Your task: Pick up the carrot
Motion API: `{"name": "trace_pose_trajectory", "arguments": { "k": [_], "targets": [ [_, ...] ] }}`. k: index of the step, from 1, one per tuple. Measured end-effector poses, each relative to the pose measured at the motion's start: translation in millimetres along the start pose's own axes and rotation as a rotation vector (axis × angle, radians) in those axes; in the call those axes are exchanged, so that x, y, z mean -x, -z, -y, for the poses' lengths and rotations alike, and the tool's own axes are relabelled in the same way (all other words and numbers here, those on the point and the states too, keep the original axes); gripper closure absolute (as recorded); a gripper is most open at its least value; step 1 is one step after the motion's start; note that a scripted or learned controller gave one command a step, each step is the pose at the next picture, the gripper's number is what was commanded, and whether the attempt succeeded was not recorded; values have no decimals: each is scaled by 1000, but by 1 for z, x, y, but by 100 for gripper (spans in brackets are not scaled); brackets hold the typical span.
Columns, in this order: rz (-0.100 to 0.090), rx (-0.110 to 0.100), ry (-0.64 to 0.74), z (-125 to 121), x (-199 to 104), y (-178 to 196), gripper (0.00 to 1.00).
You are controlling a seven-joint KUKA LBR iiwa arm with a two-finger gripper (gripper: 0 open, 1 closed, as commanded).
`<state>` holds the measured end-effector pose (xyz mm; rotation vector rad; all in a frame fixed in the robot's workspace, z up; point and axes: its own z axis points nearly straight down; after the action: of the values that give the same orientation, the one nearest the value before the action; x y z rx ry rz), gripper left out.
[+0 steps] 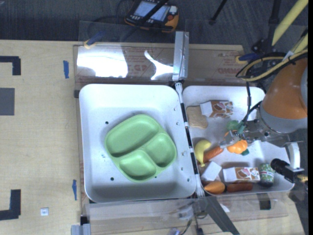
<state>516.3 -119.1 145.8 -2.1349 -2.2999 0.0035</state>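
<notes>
Two white bins are set side by side on the surface so that things can be reached from above. A green plate (141,147) is kept in the left bin (93,102). Toy food is piled in the right bin (254,93), and the carrot (213,153) is laid there beside a yellow fruit (202,146). The gripper (243,132) is seen just right of the carrot, near an orange toy (238,147). How far it is open cannot be told. Nothing can be seen held in it.

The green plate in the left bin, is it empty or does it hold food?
Empty. The green plate shows three bare sections; the food lies in the right bin.
</notes>
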Motion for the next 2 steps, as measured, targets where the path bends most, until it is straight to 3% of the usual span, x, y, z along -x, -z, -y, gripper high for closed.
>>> {"name": "trace_pose_trajectory", "arguments": {
  "k": [1, 2],
  "targets": [
    [2, 0, -249, -32, -58, 37, 100],
    [3, -3, -247, -32, -59, 44, 100]
  ]
}}
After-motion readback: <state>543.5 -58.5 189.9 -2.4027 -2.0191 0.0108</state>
